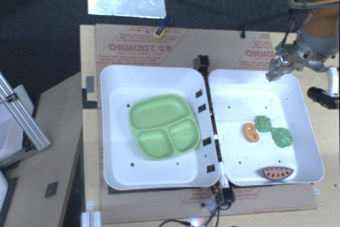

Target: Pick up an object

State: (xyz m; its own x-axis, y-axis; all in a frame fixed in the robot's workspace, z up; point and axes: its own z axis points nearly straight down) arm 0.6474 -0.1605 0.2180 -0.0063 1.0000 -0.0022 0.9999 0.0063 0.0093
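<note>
- Gripper (277, 70) sat above the far right corner of the right bin (234, 94), near the rim, nothing under it. I couldn't tell its state from this angle.
- Candidates all lay in the right bin's near half: orange ring (251, 132), green broccoli-like piece (262, 123), second green leafy piece (282, 137), watermelon slice (275, 173) against the near wall.
- Ring and broccoli piece were just beside each other; the two green pieces looked to be touching. The watermelon slice lay apart from that cluster.
- Left bin (117, 82) carried only a green divided plate (162, 126). I judged it too wide and flat for a two-finger grasp and skipped it.
- My read: pick not started, arm well apart from every object.
- Best target in my view was the leafy green piece on the right: bulkier, with open floor on its right side.
- I'd have come straight down, fingers straddling its narrow axis, clear of the broccoli piece.
- Watermelon slice was risky: flat, hard against the wall, little finger clearance.
- Ring was low and likely to slip out.
- Surface (138, 46) under the bins was irrelevant to the move.
</note>
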